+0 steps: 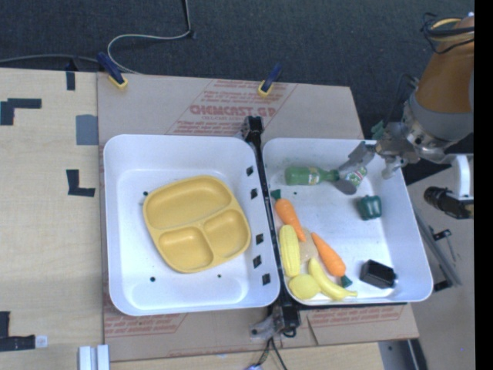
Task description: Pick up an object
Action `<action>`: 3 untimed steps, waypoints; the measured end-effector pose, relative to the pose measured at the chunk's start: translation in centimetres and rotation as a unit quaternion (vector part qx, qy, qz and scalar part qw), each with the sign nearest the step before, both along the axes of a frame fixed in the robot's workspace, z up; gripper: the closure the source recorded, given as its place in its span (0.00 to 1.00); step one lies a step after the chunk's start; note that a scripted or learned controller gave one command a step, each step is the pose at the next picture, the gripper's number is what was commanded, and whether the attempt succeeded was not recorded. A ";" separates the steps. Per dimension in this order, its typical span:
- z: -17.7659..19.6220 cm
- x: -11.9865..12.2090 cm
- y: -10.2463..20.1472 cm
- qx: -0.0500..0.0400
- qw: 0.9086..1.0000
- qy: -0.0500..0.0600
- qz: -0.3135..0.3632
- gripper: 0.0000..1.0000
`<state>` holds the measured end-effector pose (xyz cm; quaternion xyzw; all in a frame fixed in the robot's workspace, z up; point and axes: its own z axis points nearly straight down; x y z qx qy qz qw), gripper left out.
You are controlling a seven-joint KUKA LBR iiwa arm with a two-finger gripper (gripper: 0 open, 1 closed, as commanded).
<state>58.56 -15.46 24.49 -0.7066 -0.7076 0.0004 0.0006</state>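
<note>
My gripper (375, 163) hovers over the back right corner of the right bin (408, 230), open, with nothing between its fingers. Its left finger (357, 159) hangs just above a small green and white piece (353, 179); whether that piece belongs to the green bottle (306, 176), which lies on its side to the left, I cannot tell. A small green block (370, 206) sits just in front of the gripper. Further forward lie two carrots (289, 216) (329, 254), a corn cob (289, 250), a banana (333, 285), a lemon (303, 286) and a black block (378, 273).
The left bin (123, 284) holds a yellow divided plate (196, 222). A black divider (262, 199) runs between the bins. Both bins rest on cardboard (223, 110) held by two clamps at the back. A bare patch of bin floor lies between the green block and the black block.
</note>
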 end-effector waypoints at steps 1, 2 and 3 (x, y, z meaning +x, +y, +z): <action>-10.1 5.1 2.8 0.000 1.000 0.002 0.000 0.00; -14.3 8.3 4.8 -0.003 1.000 -0.009 0.001 0.00; -14.8 8.8 5.2 -0.006 1.000 -0.009 0.000 0.00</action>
